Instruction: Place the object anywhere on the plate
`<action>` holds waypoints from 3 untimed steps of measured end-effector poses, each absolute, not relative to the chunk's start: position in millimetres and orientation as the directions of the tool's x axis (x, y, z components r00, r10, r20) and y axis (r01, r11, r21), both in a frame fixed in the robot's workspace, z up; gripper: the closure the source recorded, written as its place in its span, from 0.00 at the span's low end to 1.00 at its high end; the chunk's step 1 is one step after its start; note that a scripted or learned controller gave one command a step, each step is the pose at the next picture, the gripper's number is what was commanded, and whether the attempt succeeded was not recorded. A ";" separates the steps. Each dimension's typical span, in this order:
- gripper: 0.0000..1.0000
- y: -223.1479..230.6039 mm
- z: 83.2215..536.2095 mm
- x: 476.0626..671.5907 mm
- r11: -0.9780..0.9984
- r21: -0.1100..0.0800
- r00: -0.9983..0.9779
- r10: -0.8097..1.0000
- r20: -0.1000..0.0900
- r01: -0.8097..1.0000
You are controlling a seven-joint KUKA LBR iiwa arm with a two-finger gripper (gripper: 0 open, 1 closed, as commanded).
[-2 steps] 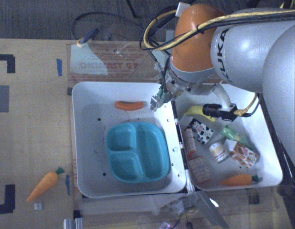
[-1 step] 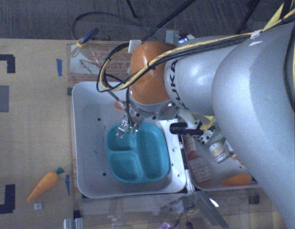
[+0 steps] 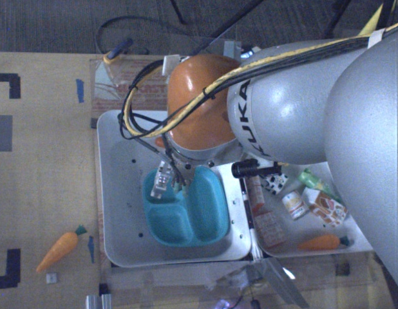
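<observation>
Claw (image 3: 163, 180) is hanging over the left part of the teal plate (image 3: 186, 210) in the left bin (image 3: 115, 192); we're seeing something small and pale at its tip, but we cannot tell what it is or how the claw is set. Toy carrot (image 3: 57, 250) is lying out on the tabletop (image 3: 44, 172), left of the bin. Right bin (image 3: 353, 244) is holding a second carrot (image 3: 321, 242), a dice (image 3: 274, 183) and small packages.

White "KUKA" lettering, partly hidden, on the grey arm (image 3: 295, 108).
</observation>
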State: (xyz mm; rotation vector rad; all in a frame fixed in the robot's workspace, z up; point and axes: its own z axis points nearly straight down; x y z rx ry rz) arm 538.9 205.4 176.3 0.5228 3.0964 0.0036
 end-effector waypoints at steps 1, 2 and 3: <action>0.00 204.4 176.3 539.3 0.944 0.003 -0.944 0.330 -0.001 0.330; 0.00 186.7 190.4 531.9 0.974 0.001 -0.974 0.228 0.000 0.228; 0.00 186.5 190.4 531.9 0.974 0.002 -0.974 0.228 0.000 0.228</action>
